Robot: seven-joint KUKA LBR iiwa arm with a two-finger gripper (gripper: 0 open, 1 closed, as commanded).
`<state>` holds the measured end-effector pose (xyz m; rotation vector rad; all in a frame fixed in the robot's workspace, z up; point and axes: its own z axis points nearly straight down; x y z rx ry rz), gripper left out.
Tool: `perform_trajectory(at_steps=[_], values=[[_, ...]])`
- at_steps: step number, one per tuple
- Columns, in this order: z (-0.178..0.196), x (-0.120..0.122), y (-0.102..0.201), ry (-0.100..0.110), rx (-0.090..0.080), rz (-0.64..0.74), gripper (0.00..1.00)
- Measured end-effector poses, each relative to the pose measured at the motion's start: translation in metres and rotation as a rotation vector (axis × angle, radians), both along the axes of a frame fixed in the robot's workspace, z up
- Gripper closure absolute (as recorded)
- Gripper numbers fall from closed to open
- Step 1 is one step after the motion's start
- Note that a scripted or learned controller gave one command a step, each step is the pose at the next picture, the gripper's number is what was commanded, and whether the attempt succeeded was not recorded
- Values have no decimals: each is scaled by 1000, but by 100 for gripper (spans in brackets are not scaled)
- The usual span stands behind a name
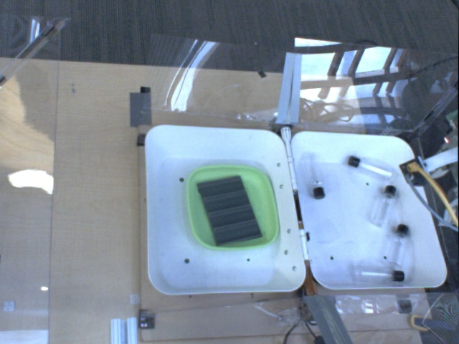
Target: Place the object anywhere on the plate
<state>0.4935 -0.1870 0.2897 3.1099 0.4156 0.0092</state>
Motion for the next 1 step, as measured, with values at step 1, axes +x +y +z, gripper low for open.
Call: perform_trajectory(at_steps=[1], values=[[11, -5, 80, 1, 3, 31, 0]])
